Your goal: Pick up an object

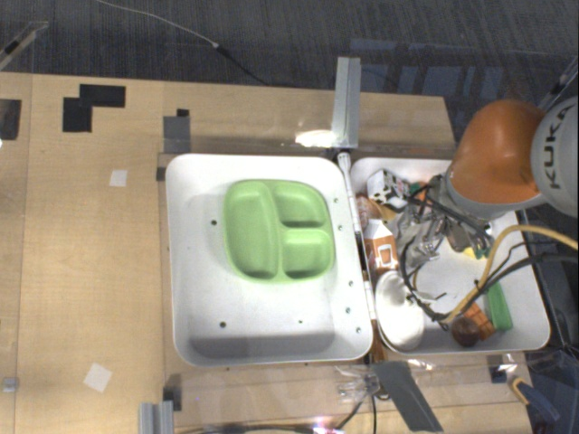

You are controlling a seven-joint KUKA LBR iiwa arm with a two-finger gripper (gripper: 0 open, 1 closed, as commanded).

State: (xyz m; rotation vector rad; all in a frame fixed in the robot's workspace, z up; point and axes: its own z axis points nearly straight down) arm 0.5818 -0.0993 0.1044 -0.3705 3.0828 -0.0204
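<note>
The grey arm with its orange band reaches in from the right over the right-hand shallow white bin. Its end effector hangs low among the clutter there, wrapped in dark cables, and whether it is parted or closed, or has hold of anything, cannot be told. Below it in that bin lie a round white bowl, a green block, a dark brown rounded object and an orange-and-white carton. The left-hand white bin holds a pale green plastic tray with 3 compartments, near its middle. Both bins sit side by side on the light wooden counter.
</note>
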